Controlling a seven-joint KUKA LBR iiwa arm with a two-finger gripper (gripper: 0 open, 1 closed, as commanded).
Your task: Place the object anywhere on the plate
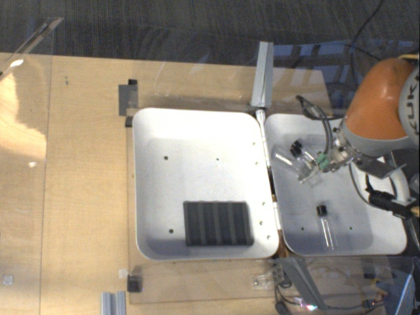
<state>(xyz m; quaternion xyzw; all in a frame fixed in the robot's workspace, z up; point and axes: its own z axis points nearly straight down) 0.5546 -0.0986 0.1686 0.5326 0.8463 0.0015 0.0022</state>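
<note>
The gripper [303, 164] hangs over the right bin [387, 241] — whether it pinches anything, I cannot tell. Below it lies a small pen-like object [325, 226]. Far left — the dark ridged plate [217, 223].

- Two white bins sit side by side: left bin [151, 176], right bin [367, 241].
- A wooden bench [72, 195] bears them.
- A grey metal post [263, 74] stands behind their shared edge.
</note>
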